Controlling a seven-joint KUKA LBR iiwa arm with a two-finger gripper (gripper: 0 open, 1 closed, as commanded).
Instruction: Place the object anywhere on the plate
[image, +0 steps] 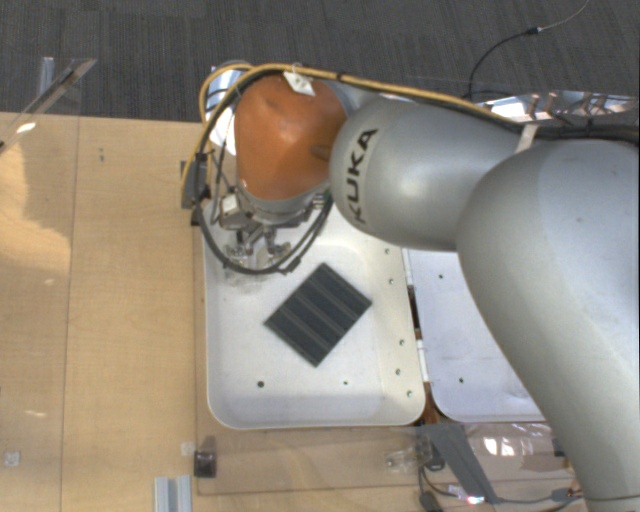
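Note:
A dark grey ridged square plate (318, 313) lies tilted like a diamond in the middle of the left white bin (300, 400). My gripper (250, 245) hangs below the orange wrist band over the bin's upper left part, up and left of the plate and apart from it. The wrist and cables hide most of the fingers, and I make out no object between them. The object itself is not distinguishable.
The right white bin (470, 330) lies beside the left one, mostly under the grey arm (480, 180). Wooden bench top (100, 300) spreads to the left. Small fittings (205, 462) sit by the bench's front edge.

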